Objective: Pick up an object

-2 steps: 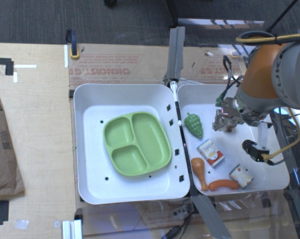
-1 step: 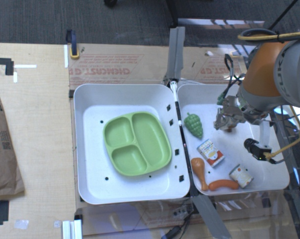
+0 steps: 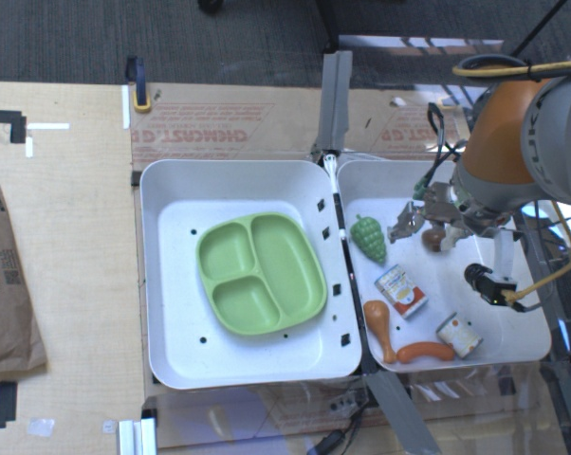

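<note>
Orange sausage (image 3: 424,352) lowest — green fruit (image 3: 368,237) just beside gripper (image 3: 406,224).

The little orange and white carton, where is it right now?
In the camera view the carton lies in the right-hand bin, below the green toy fruit and just above the orange drumstick.

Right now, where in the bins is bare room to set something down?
Left bin: bare floor all round the green plate, along every wall. Right bin is crowded: green toy, carton, drumstick, sausage, small box.
</note>
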